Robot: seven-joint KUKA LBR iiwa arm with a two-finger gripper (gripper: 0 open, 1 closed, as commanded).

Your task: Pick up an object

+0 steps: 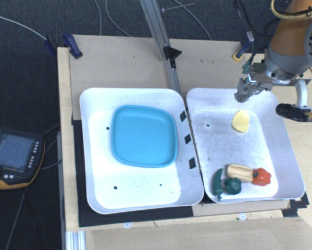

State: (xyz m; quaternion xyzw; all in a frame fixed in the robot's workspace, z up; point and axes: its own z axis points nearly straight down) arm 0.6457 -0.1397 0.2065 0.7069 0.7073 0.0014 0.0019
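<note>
jaws too small and dark to read as parted or clenched; nothing visible between them. gripper (246, 91) poised over the far edge of the right bin (281, 134), hung from a grey arm (294, 30) with an orange band, reaching in from the right. just below and near it, a pale yellow piece (241, 121) lying alone on the bin floor, apart from the gripper. along the near edge of the same bin, a cluster touching one another: a green item (226, 184), a tan roll-shaped item (240, 172), a red item (261, 176) (likely toy food). in the left bin (93, 139), a blue tray (144, 135). judged as early: nothing lifted yet, every object resting in a bin; descent, closing and raising all left to do, yellow piece probably the nearest target.
</note>
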